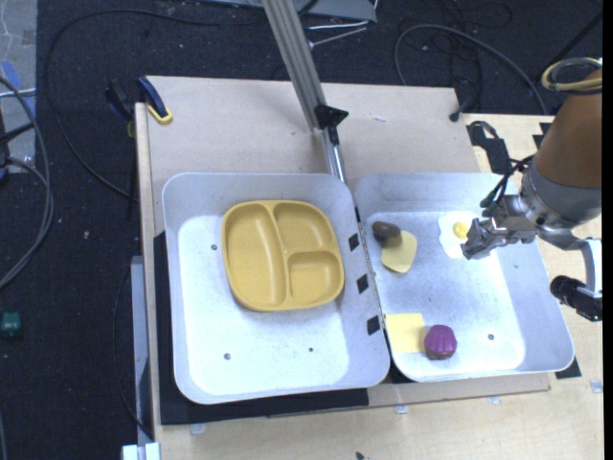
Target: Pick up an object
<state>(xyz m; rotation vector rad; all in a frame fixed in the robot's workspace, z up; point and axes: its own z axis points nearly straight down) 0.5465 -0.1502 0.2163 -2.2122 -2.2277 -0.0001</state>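
Left bin: we see one yellow divided plate with three compartments, lying in its upper middle.
Right bin: we count a brown lump touching a pale yellow slice at upper left, a yellow square touching a purple piece at lower left, and a fried egg at the top.
Fried egg: flat, white with a yellow yolk, partly hidden by the arm's tip.
Gripper: it hangs over the egg's right edge, at the right of the frame.
Jaws: we cannot tell their state.
Worktop: pale wood.
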